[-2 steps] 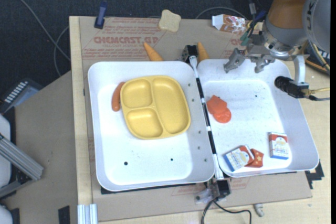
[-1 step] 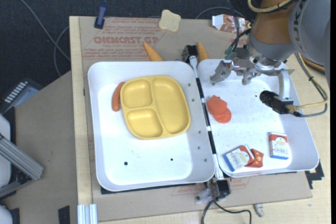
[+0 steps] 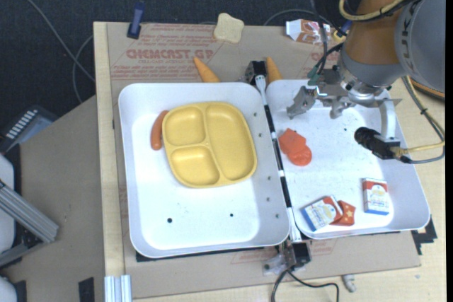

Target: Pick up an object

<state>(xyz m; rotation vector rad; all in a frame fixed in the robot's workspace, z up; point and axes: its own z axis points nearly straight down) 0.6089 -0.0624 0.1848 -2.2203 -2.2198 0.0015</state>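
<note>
Glossy, rounded yellow tray (image 3: 209, 143) holds three compartments; lumpy orange object (image 3: 295, 147) nearby.

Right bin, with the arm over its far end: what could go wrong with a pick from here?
1. The end effector hangs near the right white bin's far wall, apart from the lumpy orange-red toy; a straight descent would likely close on nothing.
2. The small red-and-blue cartons lie touching, so a grab might drag both.

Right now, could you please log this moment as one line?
gripper: over right bin, far end, holding nothing | orange toy: right bin | yellow tray: left bin
</note>
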